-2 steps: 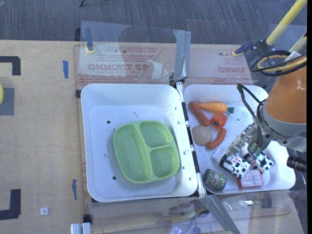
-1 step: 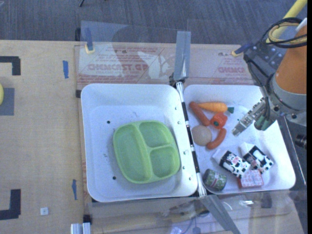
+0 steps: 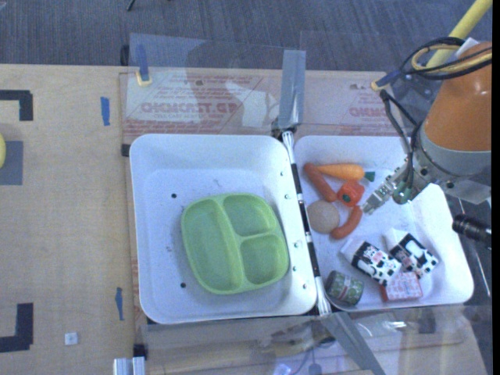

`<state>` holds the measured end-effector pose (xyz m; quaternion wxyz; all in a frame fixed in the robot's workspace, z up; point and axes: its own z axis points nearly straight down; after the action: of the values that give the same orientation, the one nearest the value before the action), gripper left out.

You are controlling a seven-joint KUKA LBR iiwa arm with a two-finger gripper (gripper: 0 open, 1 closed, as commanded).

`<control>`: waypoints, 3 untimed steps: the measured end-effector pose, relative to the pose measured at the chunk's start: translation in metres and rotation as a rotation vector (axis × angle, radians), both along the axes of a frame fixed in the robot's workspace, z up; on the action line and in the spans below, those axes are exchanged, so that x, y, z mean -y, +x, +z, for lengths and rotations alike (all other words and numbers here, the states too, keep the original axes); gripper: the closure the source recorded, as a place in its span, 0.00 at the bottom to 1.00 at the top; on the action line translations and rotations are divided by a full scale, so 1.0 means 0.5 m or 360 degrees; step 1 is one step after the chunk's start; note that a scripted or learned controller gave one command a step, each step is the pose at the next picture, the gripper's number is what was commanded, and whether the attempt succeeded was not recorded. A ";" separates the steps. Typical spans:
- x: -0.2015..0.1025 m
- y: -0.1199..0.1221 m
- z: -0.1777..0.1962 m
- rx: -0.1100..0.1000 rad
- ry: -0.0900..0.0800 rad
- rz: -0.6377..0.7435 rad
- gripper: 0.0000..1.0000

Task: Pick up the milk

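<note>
Two shallow white bins sit side by side on the bench: the left bin (image 3: 148,233) and the right bin (image 3: 461,280). One green divided plate (image 3: 234,242), with three compartments, lies in the left bin. The right bin holds one carrot (image 3: 338,170), two reddish sausages (image 3: 349,222), one small red piece (image 3: 352,194) beside the carrot, one round beige item (image 3: 323,216), one dark green can (image 3: 344,287) on its side, one pink-and-red packet (image 3: 404,287), and two cow-patterned milk cartons (image 3: 377,262). One gripper (image 3: 380,195) hangs over the upper middle of the right bin; its fingers stand slightly apart with nothing between them, tips just right of the red piece. The milk cartons lie below the gripper toward the bin's near edge, apart from it.
</note>
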<state>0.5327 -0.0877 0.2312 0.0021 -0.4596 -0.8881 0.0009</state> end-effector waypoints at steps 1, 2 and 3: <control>0.029 0.025 -0.133 0.0000 0.0000 -0.0113 1.00; 0.018 -0.060 0.082 0.0009 0.0000 0.0645 1.00; 0.134 0.007 0.048 0.0013 0.0000 0.1308 1.00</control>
<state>0.5361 -0.1548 0.2552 -0.0020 -0.0667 -0.9978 -0.0002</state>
